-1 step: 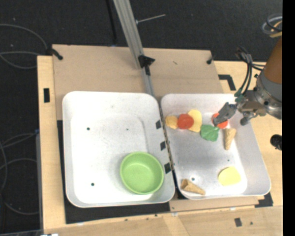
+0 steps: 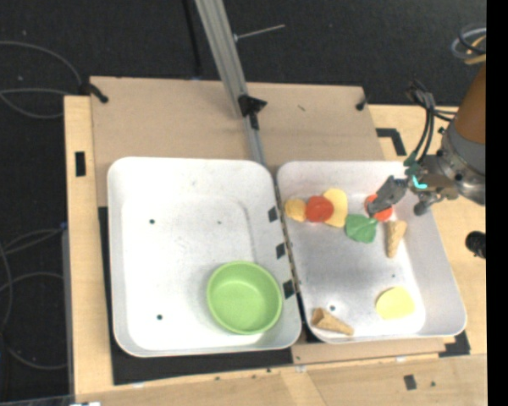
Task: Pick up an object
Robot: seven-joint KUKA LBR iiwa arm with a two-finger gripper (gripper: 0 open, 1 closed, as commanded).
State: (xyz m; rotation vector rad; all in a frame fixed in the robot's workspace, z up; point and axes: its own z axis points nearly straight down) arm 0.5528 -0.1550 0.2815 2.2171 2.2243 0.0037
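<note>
The right bin (image 2: 432,252) holds several toy foods. Near its top sit an orange-yellow piece (image 2: 296,210), a red round piece (image 2: 319,209) and a yellow piece (image 2: 336,201). A green piece (image 2: 361,228) lies just right of them, and a small red piece (image 2: 378,207) sits above it. A tan cone (image 2: 394,237) lies to the right. A yellow disc (image 2: 395,303) and a second tan cone (image 2: 332,320) lie near the front. My gripper (image 2: 400,194) hangs low over the bin's upper right, right beside the small red piece.
The left bin (image 2: 152,193) holds a green bowl (image 2: 244,297) at its front right corner. A metal post (image 2: 224,49) slants up from between the bins at the back. The arm's grey wrist (image 2: 457,176) enters from the right edge.
</note>
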